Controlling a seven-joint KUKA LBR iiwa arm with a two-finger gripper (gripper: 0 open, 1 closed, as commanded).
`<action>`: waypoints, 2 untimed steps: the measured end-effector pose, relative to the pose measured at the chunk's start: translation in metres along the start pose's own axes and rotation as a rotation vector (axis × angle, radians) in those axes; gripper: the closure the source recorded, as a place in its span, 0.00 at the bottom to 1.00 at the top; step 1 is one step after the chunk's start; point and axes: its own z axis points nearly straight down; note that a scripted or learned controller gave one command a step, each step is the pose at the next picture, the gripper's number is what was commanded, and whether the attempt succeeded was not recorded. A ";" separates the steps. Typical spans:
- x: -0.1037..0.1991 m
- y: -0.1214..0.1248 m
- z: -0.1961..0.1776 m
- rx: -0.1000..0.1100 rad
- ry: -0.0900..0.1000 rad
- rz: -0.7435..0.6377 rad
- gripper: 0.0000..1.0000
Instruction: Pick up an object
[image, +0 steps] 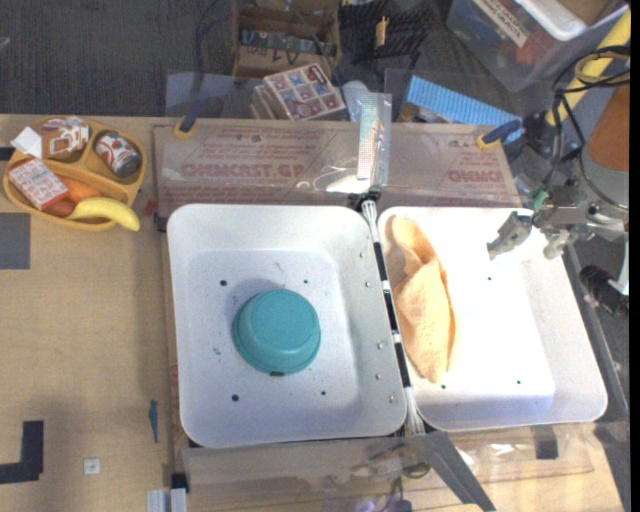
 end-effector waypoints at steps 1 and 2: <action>0.069 0.061 0.132 0.001 0.001 0.132 0.00; 0.013 0.028 0.138 0.000 0.000 -0.095 0.00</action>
